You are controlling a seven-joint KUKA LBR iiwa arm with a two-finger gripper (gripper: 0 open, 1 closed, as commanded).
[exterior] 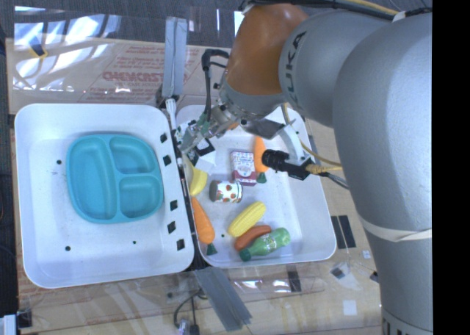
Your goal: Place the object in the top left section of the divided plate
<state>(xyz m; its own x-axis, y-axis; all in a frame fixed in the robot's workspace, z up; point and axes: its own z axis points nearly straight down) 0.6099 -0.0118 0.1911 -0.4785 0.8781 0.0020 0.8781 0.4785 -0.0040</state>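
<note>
A light blue divided plate (pixel 114 177) lies in the left bin (pixel 44 253), and its three sections hold nothing. My gripper (pixel 192 137) hangs over the far left corner of the right bin (pixel 312 216), just above a yellow banana-like piece (pixel 197 181). Toy foods lie in the right bin: a small can (pixel 226 192), a red and white packet (pixel 242 165), a corn cob (pixel 247 217), two carrots (pixel 203 223) (pixel 260 154), a red sausage (pixel 252 236) and a green bottle (pixel 267 244).
The big grey arm with its orange band (pixel 268 47) covers the right side and the back of the right bin. A divider with black clips (pixel 173 179) separates the two bins. A clear sheet (pixel 95 62) lies behind the left bin.
</note>
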